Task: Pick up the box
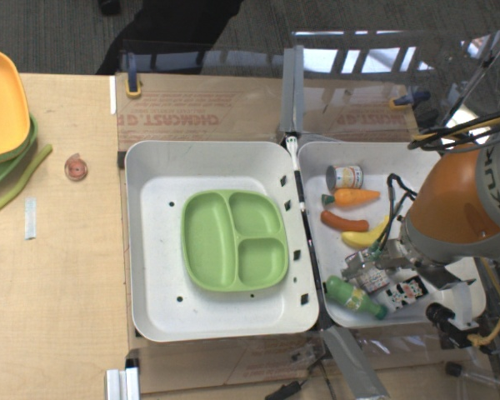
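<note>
Looking lower right, you find the gripper, its opening unclear, just left of the box beside it.

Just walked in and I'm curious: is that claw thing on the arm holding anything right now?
Tool: low in the right bin, among the toy items; open, shut or holding something cannot be told.
</note>
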Tool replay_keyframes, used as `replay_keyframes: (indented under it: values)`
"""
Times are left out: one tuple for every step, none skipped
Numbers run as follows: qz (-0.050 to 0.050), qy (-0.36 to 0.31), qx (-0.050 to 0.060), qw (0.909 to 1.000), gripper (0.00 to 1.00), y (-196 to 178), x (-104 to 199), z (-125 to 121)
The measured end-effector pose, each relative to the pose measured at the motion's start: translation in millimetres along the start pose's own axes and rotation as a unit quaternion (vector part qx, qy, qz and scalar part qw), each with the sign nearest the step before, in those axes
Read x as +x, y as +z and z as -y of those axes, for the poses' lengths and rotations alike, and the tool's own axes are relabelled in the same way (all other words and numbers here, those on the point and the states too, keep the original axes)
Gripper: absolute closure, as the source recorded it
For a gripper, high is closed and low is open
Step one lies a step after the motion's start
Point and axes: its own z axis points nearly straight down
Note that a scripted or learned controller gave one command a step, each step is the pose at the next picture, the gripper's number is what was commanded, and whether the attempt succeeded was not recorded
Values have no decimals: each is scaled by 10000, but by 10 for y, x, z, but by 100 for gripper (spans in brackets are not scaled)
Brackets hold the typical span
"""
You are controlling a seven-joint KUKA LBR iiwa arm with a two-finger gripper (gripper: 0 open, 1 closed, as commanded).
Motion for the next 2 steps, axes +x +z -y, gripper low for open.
replay_keyframes:
  values:
    - [-6, 18, 20, 10000, 100, -60, -9, 0]
    - [19, 782, -3, 9969, 100, -1495, 404, -65]
